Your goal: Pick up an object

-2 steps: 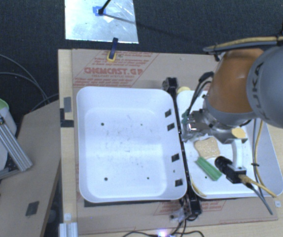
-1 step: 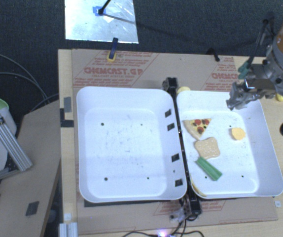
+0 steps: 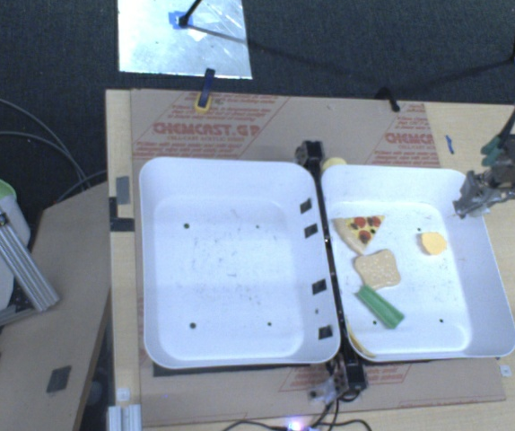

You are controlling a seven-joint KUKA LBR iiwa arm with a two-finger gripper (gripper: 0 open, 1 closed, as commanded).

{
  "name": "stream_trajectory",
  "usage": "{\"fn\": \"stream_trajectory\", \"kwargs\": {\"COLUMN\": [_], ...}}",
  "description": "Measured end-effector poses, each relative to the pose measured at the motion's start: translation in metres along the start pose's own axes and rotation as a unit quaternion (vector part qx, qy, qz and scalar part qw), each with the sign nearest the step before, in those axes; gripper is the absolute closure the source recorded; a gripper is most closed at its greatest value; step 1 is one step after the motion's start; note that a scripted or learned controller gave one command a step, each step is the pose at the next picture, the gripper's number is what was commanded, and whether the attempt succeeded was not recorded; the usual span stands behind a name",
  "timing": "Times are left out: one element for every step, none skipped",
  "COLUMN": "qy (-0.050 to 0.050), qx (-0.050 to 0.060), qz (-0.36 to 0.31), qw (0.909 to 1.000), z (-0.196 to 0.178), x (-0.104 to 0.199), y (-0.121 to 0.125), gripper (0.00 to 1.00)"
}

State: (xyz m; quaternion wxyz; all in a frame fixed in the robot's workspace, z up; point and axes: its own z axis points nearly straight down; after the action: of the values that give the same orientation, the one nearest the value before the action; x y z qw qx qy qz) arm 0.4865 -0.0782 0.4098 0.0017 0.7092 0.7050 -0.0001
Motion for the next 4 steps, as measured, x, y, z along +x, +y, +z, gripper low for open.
{"fn": "stream_trajectory", "kwargs": {"qy": [0.000,-0.001,-0.001,0.001], "qx": [-0.003,-0.005,-0.002,0.004], "qz": [-0.005,-0.003,-0.002,-0.001], "qw": [1.0000,1.0000,1.0000,1.0000], "z": [-0.031,-0.097,-0.095,-0.015], "x": [0.001,-0.044,-0.101,-0.130], "y": [0.049,0.095,0.135,0.088], "gripper": [1.00,1.00,1.00,1.00]}}
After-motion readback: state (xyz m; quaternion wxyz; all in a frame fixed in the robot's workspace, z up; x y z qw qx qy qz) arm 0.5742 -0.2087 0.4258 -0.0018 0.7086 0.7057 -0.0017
